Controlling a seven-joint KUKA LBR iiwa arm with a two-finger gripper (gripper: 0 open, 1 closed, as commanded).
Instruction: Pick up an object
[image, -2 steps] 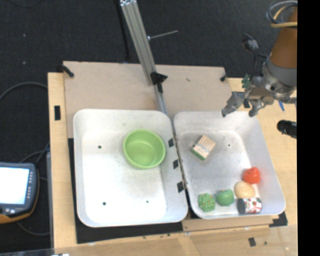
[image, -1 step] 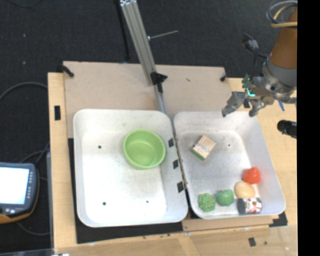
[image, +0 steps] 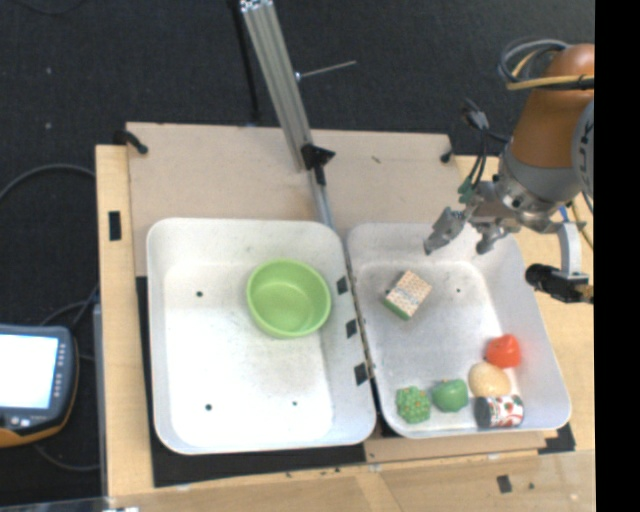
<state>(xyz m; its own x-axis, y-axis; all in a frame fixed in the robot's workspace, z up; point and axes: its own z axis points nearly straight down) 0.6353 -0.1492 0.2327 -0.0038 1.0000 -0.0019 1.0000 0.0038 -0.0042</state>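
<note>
Your counter (image: 220, 180) stood on a dark floor, a pale wooden top bearing two shallow white bins side by side, with a slanted metal rail (image: 285, 85) rising from behind the seam between them and a handheld screen (image: 30, 385) lying off the near left edge. The left bin (image: 180, 400) carried one thing, a light green bowl (image: 289, 297) sitting upright near its middle, probably out of the way of the work. The right bin (image: 450, 245) carried the candidates for picking: a small patterned box (image: 407, 294), tilted and alone in the upper middle, and a cluster pressed into the near right corner, namely a knobbly green piece (image: 413, 404), a smooth green ball (image: 451, 395), a pale egg-like thing (image: 488, 379), a red piece (image: 503, 351) and a red-and-white printed item (image: 499, 410). That crowding looked like what you get when things slide and settle against the wall. The pincer (image: 468, 233) hung over the far edge of the right bin, its two fingers spread apart and released, with nothing between them. It stood well apart from the corner cluster and nearer the box, though not yet over it. I judged the box the easier target, since it stood free on all sides, whereas the corner items left little room for fingers.
</note>
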